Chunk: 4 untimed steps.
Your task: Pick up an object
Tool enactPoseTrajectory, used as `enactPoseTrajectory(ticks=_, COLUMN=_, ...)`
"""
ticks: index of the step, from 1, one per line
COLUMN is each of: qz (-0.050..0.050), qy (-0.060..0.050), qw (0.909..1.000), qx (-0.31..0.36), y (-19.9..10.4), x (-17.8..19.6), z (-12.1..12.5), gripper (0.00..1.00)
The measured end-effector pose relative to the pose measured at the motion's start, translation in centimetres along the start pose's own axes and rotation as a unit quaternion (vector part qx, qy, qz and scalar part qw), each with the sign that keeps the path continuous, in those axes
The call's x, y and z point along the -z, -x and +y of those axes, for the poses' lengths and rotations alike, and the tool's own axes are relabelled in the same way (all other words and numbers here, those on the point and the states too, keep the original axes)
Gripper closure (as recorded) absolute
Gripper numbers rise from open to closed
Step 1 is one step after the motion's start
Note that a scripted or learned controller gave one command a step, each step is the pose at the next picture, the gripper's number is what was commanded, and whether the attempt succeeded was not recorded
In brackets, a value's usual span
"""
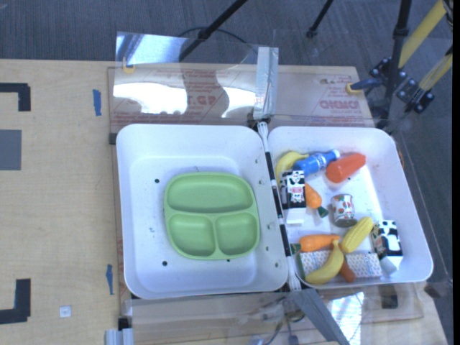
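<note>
Two white bins sit side by side at frame centre on the wooden bench [57, 192].

The left bin [133, 157] holds a green divided plate [212, 215] with three compartments, lying flat in the middle of the bin.

The right bin [406, 192] holds all the candidate objects, in a loose clutter:
- **Upper part:** a yellow banana [287, 162] by the bin's left wall, a blue bottle [317, 161] just beside it, and an orange-red piece [346, 167] to the right, touching the bottle's cap end.
- **Middle:** a black-and-white carton [293, 190] against the left wall, a small orange bit [313, 197] beside it, and a small can [343, 208] on its side.
- **Lower part:** an orange carrot [316, 243], a second banana [327, 267] below it, a yellow corn-like piece [358, 233], a patterned white packet [364, 265] (partly under the fruit), and a cow-print carton [388, 238] near the right wall.

Gripper jaws: cannot tell how open they are or whether they hold anything.
</note>
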State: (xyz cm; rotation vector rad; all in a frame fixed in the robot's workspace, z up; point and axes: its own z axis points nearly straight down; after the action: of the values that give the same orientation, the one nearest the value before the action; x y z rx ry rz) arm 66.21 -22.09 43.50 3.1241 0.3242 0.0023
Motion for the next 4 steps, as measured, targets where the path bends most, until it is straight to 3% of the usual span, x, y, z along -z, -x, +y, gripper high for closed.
enactPoseTrajectory(ticks=4, qz=0.004, qy=0.001, qw=1.0000, qx=0.007, y=-0.4, x=3.1, z=-0.3, gripper=1.00)
